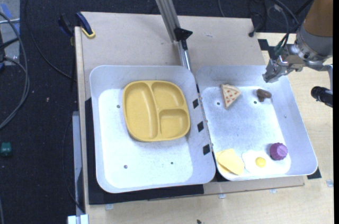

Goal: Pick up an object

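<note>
Hovering hand (270, 75) at right bin's far edge; brown lump (263, 93) just below; grip state unclear.

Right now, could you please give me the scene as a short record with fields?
left bin: holds a yellow divided plate
right bin: pizza slice toy, small brown piece, purple object, fried egg toy, yellow wedge
gripper: above the right bin's far right corner, nothing visibly held
nearest item to gripper: small brown piece
</note>
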Controlling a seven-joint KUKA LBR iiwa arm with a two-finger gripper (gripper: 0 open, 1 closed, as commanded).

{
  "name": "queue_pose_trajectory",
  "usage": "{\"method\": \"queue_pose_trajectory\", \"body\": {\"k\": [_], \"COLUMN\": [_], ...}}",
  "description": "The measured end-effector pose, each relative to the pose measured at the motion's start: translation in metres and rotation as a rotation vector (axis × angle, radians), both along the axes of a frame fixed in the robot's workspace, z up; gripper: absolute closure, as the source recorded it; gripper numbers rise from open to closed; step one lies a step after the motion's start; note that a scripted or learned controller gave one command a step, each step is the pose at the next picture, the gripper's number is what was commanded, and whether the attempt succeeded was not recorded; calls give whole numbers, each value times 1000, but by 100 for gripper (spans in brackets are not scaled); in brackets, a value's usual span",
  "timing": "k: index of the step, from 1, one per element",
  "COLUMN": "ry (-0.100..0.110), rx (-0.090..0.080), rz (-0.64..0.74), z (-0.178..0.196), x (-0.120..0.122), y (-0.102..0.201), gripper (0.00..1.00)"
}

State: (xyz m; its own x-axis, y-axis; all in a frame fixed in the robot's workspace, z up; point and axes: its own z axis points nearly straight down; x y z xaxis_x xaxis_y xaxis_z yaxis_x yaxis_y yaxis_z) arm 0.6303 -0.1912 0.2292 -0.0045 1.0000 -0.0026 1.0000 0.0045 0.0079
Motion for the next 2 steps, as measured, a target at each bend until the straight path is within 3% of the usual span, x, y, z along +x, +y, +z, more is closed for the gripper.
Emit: {"method": "queue_pose_trajectory", "body": {"k": [1,2], "ry": [3,8], "rx": [1,3], "rz": [-1,1], "z": [50,53], "x": [-9,-16], "y": [-2,47], "gripper": [100,100]}}
